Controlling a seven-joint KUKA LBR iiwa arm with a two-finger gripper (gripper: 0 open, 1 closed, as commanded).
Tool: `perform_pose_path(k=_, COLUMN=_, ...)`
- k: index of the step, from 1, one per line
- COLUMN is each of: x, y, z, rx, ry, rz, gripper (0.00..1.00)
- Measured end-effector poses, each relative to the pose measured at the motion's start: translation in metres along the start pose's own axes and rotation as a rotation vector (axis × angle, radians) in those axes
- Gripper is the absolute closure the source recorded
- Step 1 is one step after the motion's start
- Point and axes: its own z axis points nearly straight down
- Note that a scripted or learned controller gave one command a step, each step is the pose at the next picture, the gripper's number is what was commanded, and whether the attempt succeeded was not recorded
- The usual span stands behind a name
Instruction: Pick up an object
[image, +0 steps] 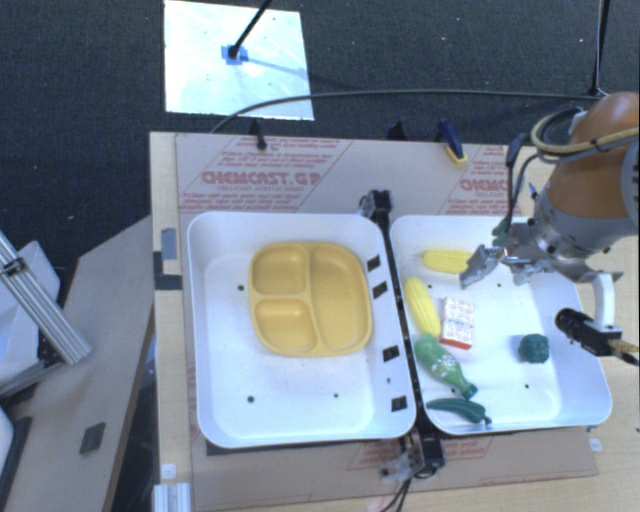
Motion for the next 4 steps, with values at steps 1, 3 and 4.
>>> perform_pose_path(k=1, x=0.002, y=-0.001, z=0.042, rx=0.003, ry=0.0, rz=0.002, gripper=0.0)
perform_pose_path(k=3, x=0.01, y=0.004, z=0.122, rx=-0.008, ry=-0.005, rz=0.005, gripper=0.0)
perform_pose_path(k=4, x=0.011, y=0.003, z=0.113, rx=-0.003, ry=-0.001, rz=0.003, gripper=1.0)
